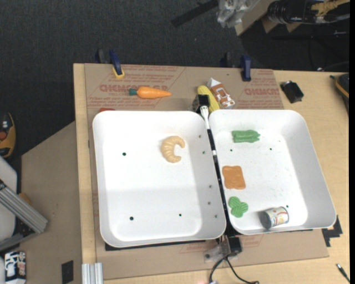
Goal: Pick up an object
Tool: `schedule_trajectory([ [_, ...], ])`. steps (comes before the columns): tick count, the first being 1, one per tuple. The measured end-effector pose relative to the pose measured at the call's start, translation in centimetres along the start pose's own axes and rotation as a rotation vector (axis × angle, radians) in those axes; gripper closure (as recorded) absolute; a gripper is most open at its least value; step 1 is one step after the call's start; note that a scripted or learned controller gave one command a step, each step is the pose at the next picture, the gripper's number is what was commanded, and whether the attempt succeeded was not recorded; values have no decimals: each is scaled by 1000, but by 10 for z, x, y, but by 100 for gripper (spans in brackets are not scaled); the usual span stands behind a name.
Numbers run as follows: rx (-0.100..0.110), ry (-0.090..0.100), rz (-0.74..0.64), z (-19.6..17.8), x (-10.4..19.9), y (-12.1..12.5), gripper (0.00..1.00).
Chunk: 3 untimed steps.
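Note:
A tan croissant (pixel 173 148) lies in the upper middle of the left bin (pixel 111 166). The right bin (pixel 299 166) holds a flat green piece (pixel 245 136) near its back, an orange square (pixel 233 177) by its left wall, a small green leafy piece (pixel 238 207) and a silver can (pixel 274 217) on its side at the front. My gripper (pixel 233 12) hangs high at the top of the view, beyond the bench's back edge and far from both bins.
Behind the bins on the cardboard lie an orange carrot (pixel 148 92), a yellow banana (pixel 204 97) and a small orange-and-white box (pixel 222 95). Two blue clamps (pixel 116 64) (pixel 246 66) grip the back edge. A black block (pixel 292 91) sits at the back right.

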<state>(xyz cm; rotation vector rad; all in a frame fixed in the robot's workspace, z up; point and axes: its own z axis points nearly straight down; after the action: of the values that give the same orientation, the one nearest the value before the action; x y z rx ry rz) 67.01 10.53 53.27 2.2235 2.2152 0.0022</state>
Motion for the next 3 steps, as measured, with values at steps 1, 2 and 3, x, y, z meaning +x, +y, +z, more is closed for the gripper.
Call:
schedule_trajectory([
  [1, 5, 3, -8, -4, 19, -76, 100],
  [2, 6, 3, -14, -3, 106, -104, 100],
  [3, -1, 1, 0, -1, 85, -22, 100],
])
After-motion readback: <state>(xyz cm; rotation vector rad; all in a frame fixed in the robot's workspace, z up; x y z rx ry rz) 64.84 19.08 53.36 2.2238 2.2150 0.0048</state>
